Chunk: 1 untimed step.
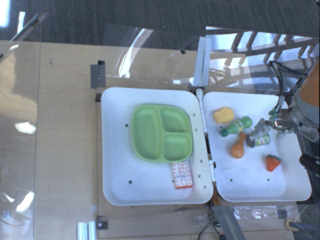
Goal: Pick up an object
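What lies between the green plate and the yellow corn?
In the camera view, between the green plate and the yellow corn lie the two bins' adjoining rims.

A robotics lab test bench, not a home or kitchen.

The wooden bench [55, 134] stood on dark grey carpet [150, 4] and carried two shallow white bins [115, 184], fixed side by side with metal brackets [98, 75] and an aluminium post [201, 61]. Clear plastic sheeting [150, 54] screened the area. Cables [280, 79] ran along the arm [307, 96] at the right. The bin contents were toys and props: a green divided plate [162, 133], plastic play food [224, 115], a small carton [182, 175].
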{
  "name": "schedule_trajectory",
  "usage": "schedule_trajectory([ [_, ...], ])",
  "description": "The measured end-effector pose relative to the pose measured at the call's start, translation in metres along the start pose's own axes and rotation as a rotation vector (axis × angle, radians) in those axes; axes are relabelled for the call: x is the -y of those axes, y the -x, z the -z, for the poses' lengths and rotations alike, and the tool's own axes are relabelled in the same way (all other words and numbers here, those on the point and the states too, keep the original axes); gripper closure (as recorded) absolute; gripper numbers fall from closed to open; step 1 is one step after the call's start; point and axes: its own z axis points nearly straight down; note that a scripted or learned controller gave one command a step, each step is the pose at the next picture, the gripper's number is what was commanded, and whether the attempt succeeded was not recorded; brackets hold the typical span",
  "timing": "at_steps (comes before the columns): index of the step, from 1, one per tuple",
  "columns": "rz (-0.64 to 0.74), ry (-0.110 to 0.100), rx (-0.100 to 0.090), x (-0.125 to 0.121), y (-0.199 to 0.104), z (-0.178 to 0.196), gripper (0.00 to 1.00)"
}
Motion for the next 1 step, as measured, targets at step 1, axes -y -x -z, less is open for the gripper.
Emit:
schedule_trajectory([
  [1, 0.006, 0.012, 0.002, -0.0197, -0.0274, -0.1343, 0.0],
])
